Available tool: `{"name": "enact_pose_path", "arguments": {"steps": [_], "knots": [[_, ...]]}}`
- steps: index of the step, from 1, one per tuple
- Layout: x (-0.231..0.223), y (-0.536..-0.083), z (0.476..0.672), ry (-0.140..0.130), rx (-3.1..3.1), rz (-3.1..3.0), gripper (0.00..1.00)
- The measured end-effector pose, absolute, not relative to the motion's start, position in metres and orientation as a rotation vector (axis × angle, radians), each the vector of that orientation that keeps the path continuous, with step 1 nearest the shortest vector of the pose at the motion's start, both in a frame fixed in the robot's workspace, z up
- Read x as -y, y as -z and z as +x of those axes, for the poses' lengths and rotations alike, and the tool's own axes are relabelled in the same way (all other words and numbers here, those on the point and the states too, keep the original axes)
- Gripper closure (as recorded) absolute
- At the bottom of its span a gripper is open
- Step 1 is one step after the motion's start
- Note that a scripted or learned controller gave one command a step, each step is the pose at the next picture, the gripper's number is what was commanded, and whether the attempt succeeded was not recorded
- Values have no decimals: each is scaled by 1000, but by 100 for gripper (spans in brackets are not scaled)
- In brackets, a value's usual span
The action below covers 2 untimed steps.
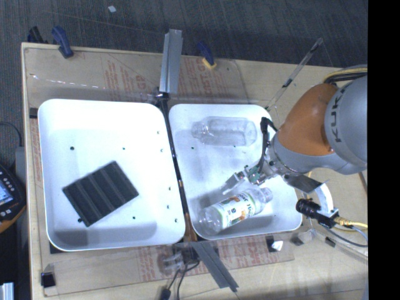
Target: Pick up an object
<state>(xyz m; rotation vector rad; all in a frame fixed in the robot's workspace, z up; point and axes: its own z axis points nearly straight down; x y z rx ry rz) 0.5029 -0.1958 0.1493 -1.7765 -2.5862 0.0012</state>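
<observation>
Plywood surface (100, 67) carrying two white bins. Nearest, in the right bin (187, 186), a labelled bottle (236, 210) lies on its side against the front wall; the pincer (244, 179) hangs just above and beside it, fingers apparently parted, gripping nothing. Farther back lies a clear bottle (224, 131). Left bin (94, 114): a dark ribbed panel (100, 192). Likely risks: the round bottle may roll or squirt from closing fingers, or a finger may strike the bin wall.

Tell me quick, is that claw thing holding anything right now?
Gripper: open, holding nothing; it hovers in the right bin just above the labelled bottle.
</observation>
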Motion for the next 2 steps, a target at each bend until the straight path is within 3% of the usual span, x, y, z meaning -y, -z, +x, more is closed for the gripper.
{"name": "enact_pose_path", "arguments": {"steps": [1, 2], "knots": [[181, -143, 563, -1, 2619, -1731, 0], [165, -91, 551, -2, 2496, -1900, 0]]}}
